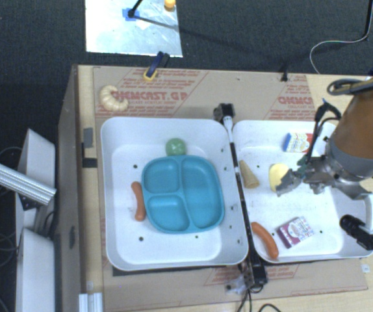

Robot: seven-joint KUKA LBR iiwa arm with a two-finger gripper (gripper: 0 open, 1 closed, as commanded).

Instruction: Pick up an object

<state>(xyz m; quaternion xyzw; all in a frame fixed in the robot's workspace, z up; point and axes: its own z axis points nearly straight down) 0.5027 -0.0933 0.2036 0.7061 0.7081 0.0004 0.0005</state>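
Gripper (289, 182) sits low in the right bin (329, 251), tip just beside the yellow piece (278, 173), on its right. Jaw state: cannot tell, the wrist hides the tip. Nothing visibly held.

Risks:
- Yellow piece looks small and rounded; an off-centre close would likely squirt it out toward the cone (248, 173) next to it on the left.
- Cone lies close to the divider (237, 174); a shove could jam either piece against that wall, a poor spot for a grasp.
- If the tip is beside the piece rather than over it, the jaws probably close on air.
- Sausage (265, 240) and red packet (294, 231) lie nearer the front edge, apart from the tip; low risk. White-blue packet (295, 142) sits behind the arm, could get swept on retreat.

Surface: smooth white plastic, things would slide easily. Left bin (125, 252) holds a blue tray (182, 194), a second sausage (138, 201) beside it and a green ball (176, 147) at its back edge. Bins rest on cardboard (173, 96); dark carpet beyond.
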